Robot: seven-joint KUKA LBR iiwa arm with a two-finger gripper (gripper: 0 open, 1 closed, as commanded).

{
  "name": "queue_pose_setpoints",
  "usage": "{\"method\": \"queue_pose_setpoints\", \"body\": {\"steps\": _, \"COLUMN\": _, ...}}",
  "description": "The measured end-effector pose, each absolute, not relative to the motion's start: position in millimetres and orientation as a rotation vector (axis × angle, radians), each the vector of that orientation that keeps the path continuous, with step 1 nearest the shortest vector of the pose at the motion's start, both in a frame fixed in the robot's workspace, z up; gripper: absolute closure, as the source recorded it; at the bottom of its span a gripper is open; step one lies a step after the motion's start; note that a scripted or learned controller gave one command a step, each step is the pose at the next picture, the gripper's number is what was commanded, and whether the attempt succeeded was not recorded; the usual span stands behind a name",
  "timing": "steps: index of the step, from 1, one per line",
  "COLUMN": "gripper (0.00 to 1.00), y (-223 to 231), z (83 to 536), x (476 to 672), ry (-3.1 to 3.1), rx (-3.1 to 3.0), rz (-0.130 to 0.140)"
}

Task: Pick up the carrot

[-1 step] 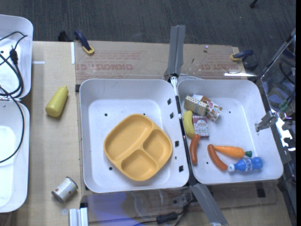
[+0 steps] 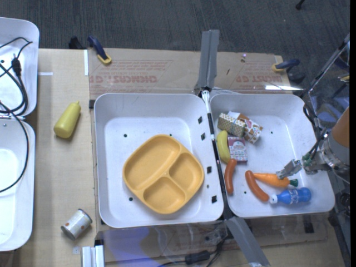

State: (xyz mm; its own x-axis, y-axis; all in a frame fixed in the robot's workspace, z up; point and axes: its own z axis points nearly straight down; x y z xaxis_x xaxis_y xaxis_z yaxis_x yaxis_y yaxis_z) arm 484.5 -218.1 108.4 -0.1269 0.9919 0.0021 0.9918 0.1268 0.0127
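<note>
Arm low, gripper (image 2: 291, 168) above carrot (image 2: 271, 178) (right bin).

A yellow divided plate (image 2: 162, 174) lies tilted in the left bin (image 2: 105, 149). In the right bin (image 2: 278, 110) sit two small printed cartons (image 2: 239, 125), a banana (image 2: 223, 146) beside a little pink box (image 2: 237, 148), two sausages (image 2: 230, 176) (image 2: 256, 186) and a blue bottle (image 2: 292, 196) near the front wall. On the desk (image 2: 55, 82) left of the bins lie a yellow mustard bottle (image 2: 67, 120) and a small can (image 2: 76, 223).
</note>
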Motion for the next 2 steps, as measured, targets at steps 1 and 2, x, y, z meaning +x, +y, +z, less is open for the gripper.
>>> {"method": "queue_pose_setpoints", "body": {"steps": 1, "gripper": 0.0, "y": -157.2, "z": 91.3, "x": 477.7, "ry": 2.582, "rx": 1.793, "rz": 0.0}}
{"method": "queue_pose_setpoints", "body": {"steps": 2, "gripper": 0.0, "y": -103.2, "z": 177.0, "x": 478.2, "ry": 2.606, "rx": 1.753, "rz": -0.001}}
